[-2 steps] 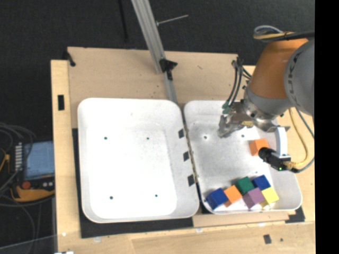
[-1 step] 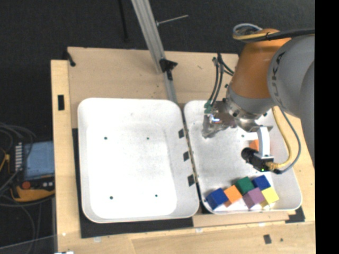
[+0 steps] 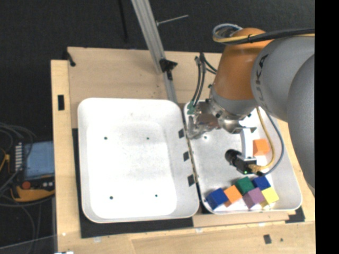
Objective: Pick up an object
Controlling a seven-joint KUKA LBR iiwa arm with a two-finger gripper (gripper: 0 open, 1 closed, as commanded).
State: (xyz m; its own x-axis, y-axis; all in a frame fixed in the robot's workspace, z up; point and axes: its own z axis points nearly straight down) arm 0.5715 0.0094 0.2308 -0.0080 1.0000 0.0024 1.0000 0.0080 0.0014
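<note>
Several small coloured blocks lie in the right bin [image 3: 222,147]. Along its near edge sit a blue block [image 3: 216,197], an orange block [image 3: 233,193], a green block [image 3: 244,185], a second blue block [image 3: 261,182], a purple block [image 3: 255,197] and a yellow block [image 3: 270,195]. Another orange block [image 3: 260,147] rests further back on the right, partly behind a cable. My gripper [image 3: 197,125] hangs over the bin's far left part, close to the wall between the bins and well away from the blocks. The wrist hides its tip.
The left bin [image 3: 87,157] stands beside the right one on the wooden bench. A slanted metal pole [image 3: 153,41] rises behind the bins. The grey and orange arm [image 3: 249,67] covers the right bin's far corner.
</note>
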